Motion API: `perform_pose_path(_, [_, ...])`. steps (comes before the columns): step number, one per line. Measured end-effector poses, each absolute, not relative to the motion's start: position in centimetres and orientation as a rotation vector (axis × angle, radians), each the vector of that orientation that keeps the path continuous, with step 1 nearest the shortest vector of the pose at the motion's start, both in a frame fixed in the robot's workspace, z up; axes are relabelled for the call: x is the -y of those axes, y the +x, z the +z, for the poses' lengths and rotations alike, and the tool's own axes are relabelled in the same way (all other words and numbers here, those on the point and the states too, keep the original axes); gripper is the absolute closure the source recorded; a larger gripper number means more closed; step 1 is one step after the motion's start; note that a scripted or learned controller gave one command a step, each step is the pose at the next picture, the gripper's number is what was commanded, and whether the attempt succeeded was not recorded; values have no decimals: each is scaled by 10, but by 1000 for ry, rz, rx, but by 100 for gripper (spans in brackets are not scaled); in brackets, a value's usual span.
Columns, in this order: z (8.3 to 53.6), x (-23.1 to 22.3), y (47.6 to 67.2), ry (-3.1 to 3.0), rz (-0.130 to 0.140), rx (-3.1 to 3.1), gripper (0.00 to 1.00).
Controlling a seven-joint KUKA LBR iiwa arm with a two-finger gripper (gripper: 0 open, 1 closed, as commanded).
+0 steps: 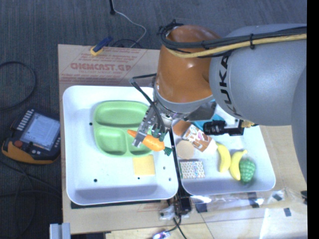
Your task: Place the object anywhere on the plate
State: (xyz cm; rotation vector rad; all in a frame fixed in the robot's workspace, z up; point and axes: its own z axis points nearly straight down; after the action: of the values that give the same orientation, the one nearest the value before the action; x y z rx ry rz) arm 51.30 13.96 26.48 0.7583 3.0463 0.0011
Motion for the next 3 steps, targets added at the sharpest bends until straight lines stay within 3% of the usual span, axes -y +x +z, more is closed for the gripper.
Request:
perform_pose_path(1, [197,-128,566,830,-10,-3035,100])
perform_pose_path(2, [201,-129,567,827,-5,-3029,0])
perform_pose_path(3, [189,-150,545,786,-4,-3044,0])
